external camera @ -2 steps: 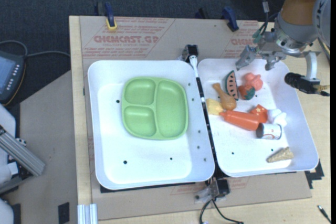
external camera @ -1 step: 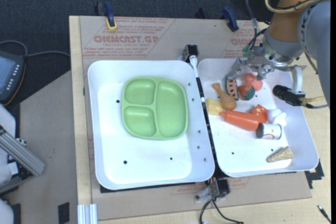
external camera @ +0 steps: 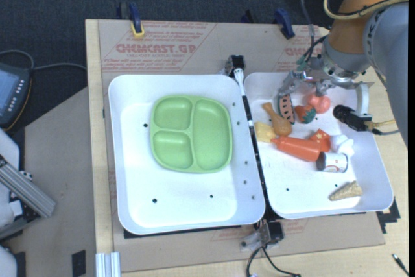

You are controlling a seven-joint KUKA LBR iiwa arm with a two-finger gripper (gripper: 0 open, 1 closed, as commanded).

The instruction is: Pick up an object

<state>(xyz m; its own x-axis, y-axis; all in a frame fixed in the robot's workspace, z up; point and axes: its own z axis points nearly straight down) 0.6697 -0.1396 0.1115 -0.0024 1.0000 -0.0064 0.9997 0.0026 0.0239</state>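
Your hand (external camera: 310, 84) hangs low over the right bin (external camera: 369, 185); its grip you cannot tell. The carrot (external camera: 299, 147) lies just below it, long axis crosswise.

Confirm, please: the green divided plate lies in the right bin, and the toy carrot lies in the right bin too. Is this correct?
Not quite. The camera view shows the green divided plate in the left bin, not the right bin. The toy carrot does lie in the right bin.

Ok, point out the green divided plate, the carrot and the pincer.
green divided plate (external camera: 192, 133), camera view, center ridge.
carrot (external camera: 299, 147), camera view, orange body.
pincer (external camera: 299, 78), camera view, between the fingertips.
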